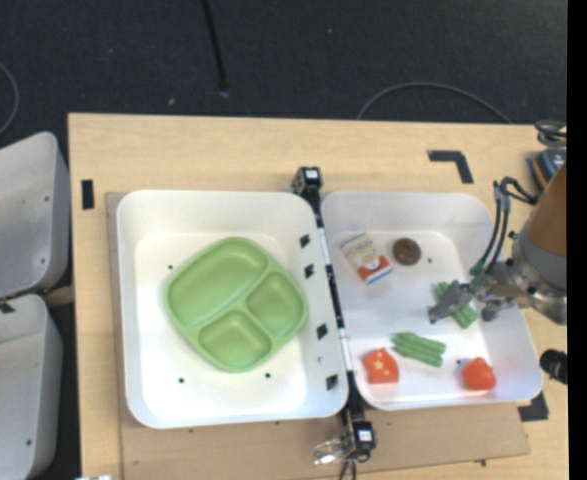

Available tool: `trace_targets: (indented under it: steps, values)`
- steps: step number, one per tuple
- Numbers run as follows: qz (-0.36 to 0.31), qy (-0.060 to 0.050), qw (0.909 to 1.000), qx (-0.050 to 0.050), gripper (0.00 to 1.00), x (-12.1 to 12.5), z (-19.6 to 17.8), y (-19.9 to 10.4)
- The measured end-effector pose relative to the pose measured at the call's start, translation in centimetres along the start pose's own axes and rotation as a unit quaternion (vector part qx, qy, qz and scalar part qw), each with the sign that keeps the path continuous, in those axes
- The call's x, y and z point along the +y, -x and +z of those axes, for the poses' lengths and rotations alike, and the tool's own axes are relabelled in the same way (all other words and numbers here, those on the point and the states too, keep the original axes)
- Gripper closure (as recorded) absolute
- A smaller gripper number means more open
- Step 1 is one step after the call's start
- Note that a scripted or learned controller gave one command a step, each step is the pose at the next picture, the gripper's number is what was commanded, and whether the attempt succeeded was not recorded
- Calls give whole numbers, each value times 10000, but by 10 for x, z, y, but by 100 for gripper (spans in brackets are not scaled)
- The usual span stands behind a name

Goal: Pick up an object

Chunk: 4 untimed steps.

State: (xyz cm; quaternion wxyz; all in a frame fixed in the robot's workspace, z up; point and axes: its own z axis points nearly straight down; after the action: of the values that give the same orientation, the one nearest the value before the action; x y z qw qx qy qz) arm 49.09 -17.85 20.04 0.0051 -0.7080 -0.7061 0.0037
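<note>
Currently, by the look of it, at the grasping step of picking up an object. Seen from above at a slant: a pale wooden bench (223,153) bearing two shallow white bins side by side. In the left bin (138,368), just a green divided plate (236,303), near the middle. In the right bin (443,208), toward the far edge, a small white-and-red carton (366,258) and, near it, a round brown item (406,251); along the near edge, a red piece (380,366) by the near left corner, a red-orange piece (478,373) by the near right corner, and green pods (418,347) between them, slightly farther in. Reaching in over that bin's right edge, the grey arm (543,238), with its gripper (449,303) low over the bin floor, right of centre, at a small bright green piece (465,317). Overlapping that piece from this angle; impossible to tell whether gripped, or how wide the gripper stands, too dark and small to read. Likely target, judging by position: the green piece. Next, probably: make sure of a firm hold, then lift straight up, keeping clear of the pods nearby and of the bin's right edge. Some risk of a slip or an empty lift with so small a piece.
</note>
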Motion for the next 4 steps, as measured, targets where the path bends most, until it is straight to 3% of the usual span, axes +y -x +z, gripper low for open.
trace_targets:
  steps: [1, 3, 4]
  values:
    - [-20, 64, 10000, -14, 0, 3, -7, 0]
    - [0, 44, 10000, -10, 0, 14, 97, 2]
    - [34, 76, 10000, -21, 100, 15, 83, 3]
